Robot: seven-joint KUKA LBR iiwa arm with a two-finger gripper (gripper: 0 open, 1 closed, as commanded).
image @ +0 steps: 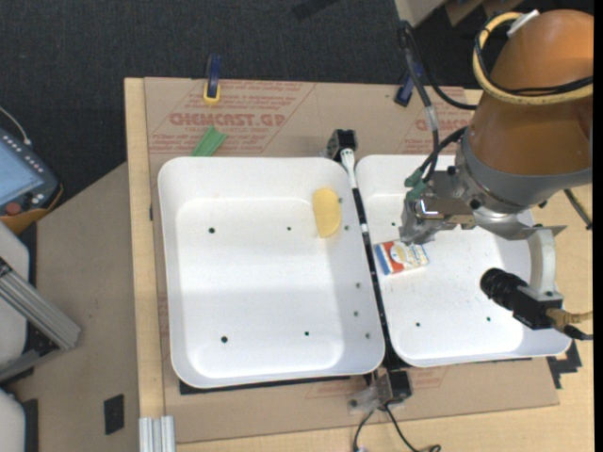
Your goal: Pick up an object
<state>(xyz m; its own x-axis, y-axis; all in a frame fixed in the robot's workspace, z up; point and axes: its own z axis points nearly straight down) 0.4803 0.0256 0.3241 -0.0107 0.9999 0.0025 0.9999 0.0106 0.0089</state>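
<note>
Low over the right bin [528, 347], close to its left wall: gripper [415, 238], right at the far edge of a small red-white-blue packet [400, 258] lying flat. Open or closed on it, cannot tell. In the left bin [188, 252], against its right wall toward the far side, a yellow piece [326, 213].

packet [399, 260] partly under claw [415, 241], print illegible

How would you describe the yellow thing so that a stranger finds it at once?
Look at the left white bin. Near its right wall, toward the far end, lies a yellow oval lump. It is plain yellow, unlike the red, white and blue packet in the right bin.
</note>
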